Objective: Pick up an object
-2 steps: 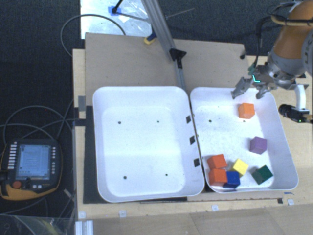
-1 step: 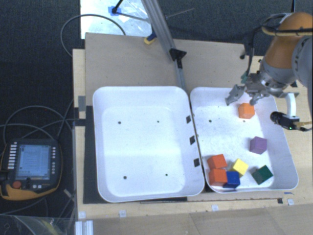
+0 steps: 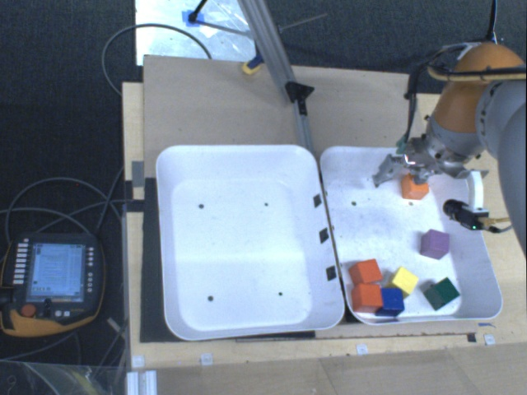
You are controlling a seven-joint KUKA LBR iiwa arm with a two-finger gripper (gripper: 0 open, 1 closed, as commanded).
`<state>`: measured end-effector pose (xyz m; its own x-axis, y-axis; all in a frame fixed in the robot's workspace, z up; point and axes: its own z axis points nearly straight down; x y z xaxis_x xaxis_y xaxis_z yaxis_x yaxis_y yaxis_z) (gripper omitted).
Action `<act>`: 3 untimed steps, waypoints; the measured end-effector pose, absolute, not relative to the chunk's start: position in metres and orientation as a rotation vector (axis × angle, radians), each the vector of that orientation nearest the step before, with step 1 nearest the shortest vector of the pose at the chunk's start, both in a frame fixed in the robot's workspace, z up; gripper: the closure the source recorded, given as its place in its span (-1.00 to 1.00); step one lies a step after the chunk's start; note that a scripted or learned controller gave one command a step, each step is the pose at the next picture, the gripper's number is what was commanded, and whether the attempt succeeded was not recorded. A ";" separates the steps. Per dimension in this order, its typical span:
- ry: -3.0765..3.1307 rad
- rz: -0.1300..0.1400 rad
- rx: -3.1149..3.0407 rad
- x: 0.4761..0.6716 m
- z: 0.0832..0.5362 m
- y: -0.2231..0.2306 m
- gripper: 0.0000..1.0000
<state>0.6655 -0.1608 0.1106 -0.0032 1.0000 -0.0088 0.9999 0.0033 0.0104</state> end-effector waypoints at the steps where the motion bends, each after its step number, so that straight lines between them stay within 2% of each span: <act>1: 2.214 0.014 2.205 0.669 0.115 -0.160 -1.00; 2: 2.214 0.016 2.196 0.670 0.126 -0.161 1.00; 3: 2.224 0.007 2.209 0.680 0.178 -0.155 1.00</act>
